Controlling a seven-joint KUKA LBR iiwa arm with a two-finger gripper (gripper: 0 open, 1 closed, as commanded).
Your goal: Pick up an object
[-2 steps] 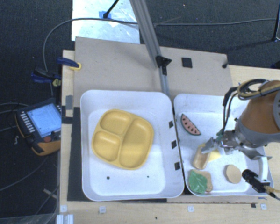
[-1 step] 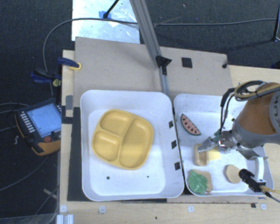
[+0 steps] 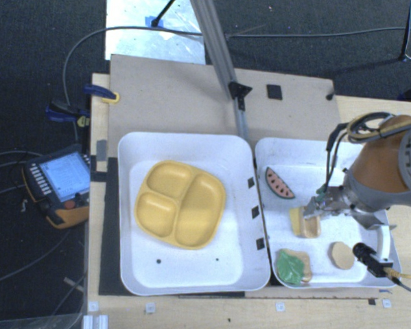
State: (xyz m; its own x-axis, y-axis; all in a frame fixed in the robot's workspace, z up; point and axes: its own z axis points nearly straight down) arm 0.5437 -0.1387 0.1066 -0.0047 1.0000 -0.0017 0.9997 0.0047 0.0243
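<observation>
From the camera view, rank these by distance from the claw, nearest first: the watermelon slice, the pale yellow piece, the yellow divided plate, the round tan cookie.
1. Pale yellow piece: right bin, directly at the claw.
2. Round tan cookie and watermelon slice: both in the right bin, cookie below-right, slice up-left; too close to call.
3. Yellow divided plate: left bin, clearly farthest.

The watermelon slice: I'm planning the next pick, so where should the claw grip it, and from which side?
Judging by its pose, grip the watermelon slice across its narrow width at mid-length, coming straight down from above. It lies flat and apart from the other items, slanting across the right bin.
</observation>
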